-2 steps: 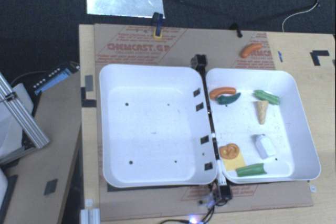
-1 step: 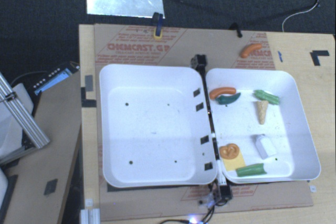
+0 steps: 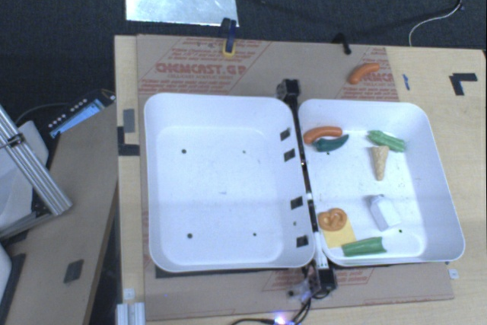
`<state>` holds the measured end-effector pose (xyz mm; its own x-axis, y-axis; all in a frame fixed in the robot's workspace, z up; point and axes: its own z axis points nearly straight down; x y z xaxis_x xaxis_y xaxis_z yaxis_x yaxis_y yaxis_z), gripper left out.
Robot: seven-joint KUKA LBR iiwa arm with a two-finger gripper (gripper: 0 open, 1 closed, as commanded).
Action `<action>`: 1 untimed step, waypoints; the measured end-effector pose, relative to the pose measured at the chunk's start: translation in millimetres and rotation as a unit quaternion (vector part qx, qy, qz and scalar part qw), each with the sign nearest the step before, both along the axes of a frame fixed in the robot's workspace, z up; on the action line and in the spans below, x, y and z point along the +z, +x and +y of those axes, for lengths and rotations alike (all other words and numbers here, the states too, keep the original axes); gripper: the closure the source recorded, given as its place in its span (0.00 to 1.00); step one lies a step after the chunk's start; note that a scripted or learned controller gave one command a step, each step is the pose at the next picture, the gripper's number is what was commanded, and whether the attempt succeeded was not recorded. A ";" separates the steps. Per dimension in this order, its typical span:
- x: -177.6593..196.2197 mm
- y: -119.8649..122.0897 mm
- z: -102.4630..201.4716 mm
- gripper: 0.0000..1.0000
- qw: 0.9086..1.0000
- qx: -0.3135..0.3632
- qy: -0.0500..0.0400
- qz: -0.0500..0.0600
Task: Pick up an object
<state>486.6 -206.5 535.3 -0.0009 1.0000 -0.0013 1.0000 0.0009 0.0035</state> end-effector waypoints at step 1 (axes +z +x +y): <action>0.1 0.1 0.1 1.00 1.000 0.001 0.000 0.000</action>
